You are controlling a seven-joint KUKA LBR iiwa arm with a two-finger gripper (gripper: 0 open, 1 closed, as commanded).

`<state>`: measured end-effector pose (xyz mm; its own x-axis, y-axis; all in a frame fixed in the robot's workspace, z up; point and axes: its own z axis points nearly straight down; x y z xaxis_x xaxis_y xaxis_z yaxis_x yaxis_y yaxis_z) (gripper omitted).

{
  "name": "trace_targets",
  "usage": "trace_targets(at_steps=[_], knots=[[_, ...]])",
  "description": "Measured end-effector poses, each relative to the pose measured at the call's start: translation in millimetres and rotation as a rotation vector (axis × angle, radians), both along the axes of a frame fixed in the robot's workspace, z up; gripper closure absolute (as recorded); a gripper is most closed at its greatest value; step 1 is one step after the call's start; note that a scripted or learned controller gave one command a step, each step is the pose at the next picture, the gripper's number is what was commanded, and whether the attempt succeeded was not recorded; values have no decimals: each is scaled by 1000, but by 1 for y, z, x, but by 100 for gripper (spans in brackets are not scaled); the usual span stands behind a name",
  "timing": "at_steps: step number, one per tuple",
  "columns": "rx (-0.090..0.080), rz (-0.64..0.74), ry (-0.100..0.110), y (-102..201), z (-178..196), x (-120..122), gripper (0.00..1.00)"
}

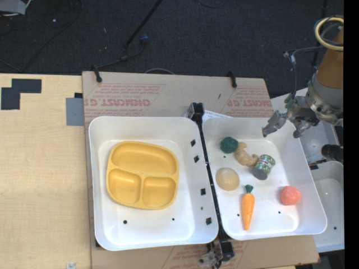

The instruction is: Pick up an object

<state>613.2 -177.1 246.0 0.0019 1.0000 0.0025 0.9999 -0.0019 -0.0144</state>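
Above right bin's (314, 178) far rim, tool (287, 124) hangs w/ fingers spread, nothing btwn; carrot (247, 207) lies well below.

A divided plate (142, 175) is lying in the left bin (101, 228). A toy carrot (247, 207), a ball (289, 195) and a small can (263, 165) are sitting in the right bin (314, 220), the carrot left of the ball.
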Motion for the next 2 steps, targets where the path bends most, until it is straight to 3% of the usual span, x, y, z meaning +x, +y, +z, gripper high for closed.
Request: trace_targets(at_steps=[1,2], knots=[[-3,2,-14,0,8,2,0],[-2,3,-8,0,-44,12,0]])
